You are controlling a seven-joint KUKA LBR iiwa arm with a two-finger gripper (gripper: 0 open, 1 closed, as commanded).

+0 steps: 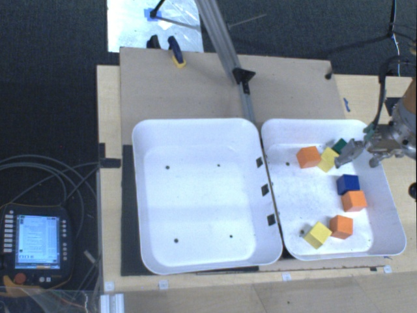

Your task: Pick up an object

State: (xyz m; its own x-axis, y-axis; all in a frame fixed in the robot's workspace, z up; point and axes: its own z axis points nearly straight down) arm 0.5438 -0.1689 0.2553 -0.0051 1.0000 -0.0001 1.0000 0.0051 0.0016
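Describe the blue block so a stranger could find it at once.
Look in the right bin. Along its right side, the blue block sits directly above an orange block, touching it. It is the only blue one among orange, yellow and green blocks.

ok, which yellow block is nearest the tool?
The upper yellow block, beside the tool and an orange block; the other yellow lies at the bin's bottom.
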